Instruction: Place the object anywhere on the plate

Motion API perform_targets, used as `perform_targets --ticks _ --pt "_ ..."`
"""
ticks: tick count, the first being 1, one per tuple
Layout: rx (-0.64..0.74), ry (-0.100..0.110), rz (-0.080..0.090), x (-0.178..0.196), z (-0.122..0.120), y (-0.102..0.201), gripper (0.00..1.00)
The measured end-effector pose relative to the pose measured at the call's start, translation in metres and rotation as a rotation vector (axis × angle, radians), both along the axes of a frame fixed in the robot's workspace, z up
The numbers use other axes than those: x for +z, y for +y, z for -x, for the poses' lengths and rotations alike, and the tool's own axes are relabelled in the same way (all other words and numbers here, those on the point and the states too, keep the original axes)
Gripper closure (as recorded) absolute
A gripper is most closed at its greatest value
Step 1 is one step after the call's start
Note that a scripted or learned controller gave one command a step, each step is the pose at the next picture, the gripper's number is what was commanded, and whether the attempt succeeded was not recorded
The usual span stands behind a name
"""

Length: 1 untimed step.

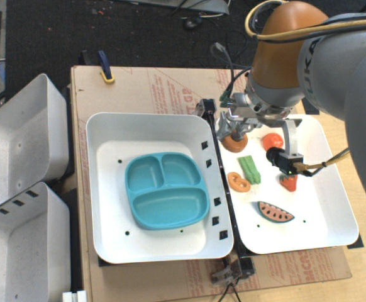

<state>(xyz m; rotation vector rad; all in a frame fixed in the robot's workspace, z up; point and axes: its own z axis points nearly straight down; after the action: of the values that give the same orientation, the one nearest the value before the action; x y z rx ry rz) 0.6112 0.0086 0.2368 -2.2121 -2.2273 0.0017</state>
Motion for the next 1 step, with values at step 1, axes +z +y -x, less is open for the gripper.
perform_targets --ticks 1 --pt "0.002 -0.005 -0.001 0.0061 -0.0069 0.0556 1.0"
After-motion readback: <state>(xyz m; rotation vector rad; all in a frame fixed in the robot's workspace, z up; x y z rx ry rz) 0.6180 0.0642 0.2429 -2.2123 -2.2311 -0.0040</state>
